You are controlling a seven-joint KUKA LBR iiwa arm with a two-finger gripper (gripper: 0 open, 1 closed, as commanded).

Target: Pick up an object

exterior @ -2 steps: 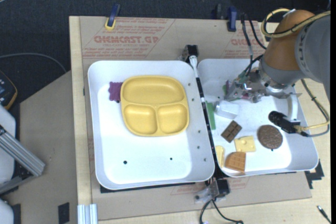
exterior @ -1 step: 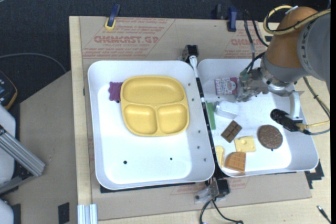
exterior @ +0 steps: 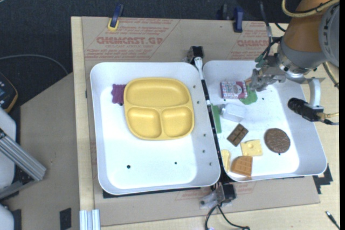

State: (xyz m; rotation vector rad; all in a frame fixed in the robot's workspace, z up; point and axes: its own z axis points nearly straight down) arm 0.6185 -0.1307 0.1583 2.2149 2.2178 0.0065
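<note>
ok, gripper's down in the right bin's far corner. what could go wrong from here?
1. The gripper sits over a tight cluster: pink packet, green item, clear piece. It may grab two or nudge them apart.
2. That cluster lies near the right bin's far wall, so a finger could catch the rim.

Grey arm (exterior: 318, 35); orange band; yellow cable loop.

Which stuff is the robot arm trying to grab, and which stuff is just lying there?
For the job:
gripper
pink packet
green piece
brown cookie
waffle
chocolate square
cheese cracker

Just lying about:
yellow divided tray
purple thing
blue clamp
</note>
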